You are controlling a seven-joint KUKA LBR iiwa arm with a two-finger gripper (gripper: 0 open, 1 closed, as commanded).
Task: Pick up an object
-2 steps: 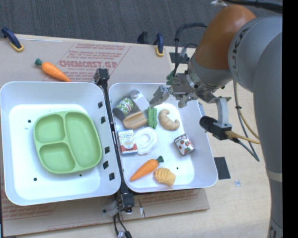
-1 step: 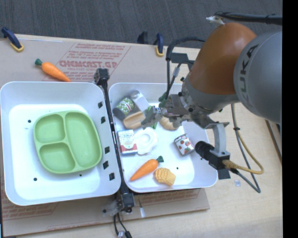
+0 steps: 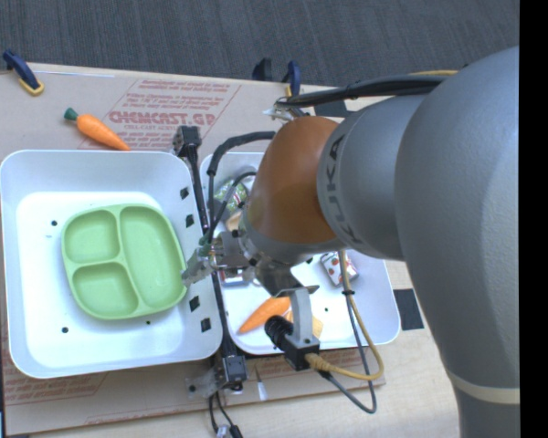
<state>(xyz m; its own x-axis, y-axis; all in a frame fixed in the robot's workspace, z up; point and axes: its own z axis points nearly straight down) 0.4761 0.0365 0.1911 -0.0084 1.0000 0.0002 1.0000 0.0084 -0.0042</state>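
The claw (image 3: pixel 221 261) hangs low over the right bin (image 3: pixel 376 322); whether it is apart or together cannot be told. 1 carrot (image 3: pixel 264 314) lies just below-right. Left sits a green 3-compartment plate (image 3: pixel 123 261).

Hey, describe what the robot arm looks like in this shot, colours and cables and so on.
The arm is thick, rounded and matte grey, with a glossy orange band above the wrist. Black cables run along its top, and a yellowish cable loops below the wrist. Dark metal hardware hangs at the gripper end.
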